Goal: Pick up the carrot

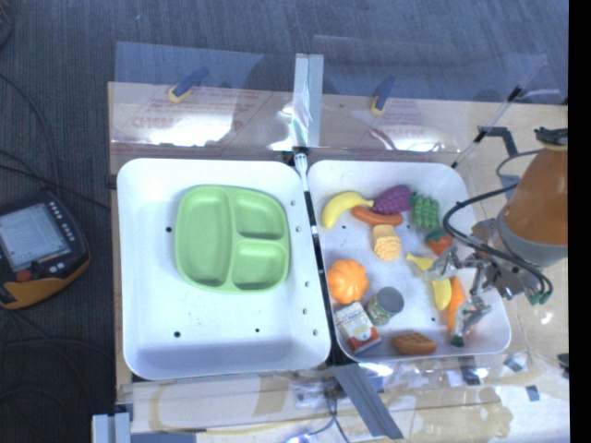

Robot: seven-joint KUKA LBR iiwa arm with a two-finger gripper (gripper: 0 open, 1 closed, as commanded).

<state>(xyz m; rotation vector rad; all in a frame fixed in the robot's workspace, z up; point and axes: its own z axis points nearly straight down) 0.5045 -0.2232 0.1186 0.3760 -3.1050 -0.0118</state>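
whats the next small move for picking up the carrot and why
Probably a short drop straight down onto the carrot. The gripper sits over the right bin at its right side, right beside the carrot, which lies lengthwise next to a yellow piece. Nothing shows the carrot held, so lowering onto its middle while keeping off the yellow piece looks like the sensible step.
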